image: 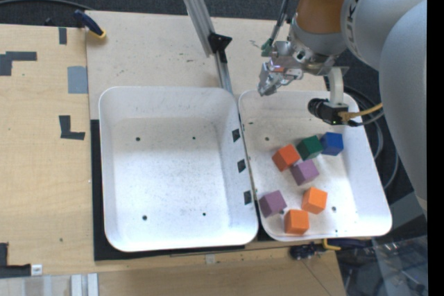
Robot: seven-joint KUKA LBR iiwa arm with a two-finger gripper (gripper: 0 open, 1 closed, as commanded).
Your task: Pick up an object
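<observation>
Grey gripper [269, 87] hovers over right bin [361, 211]'s far rim, fingers seemingly together, nothing visibly held

You are looking at an arm [388, 3] running off the top and right edges, a gripper [272, 84] too small and blurred for its fingertips to be made out, and a green cube [310, 147] partly hiding behind a purple cube [304, 171].
</observation>
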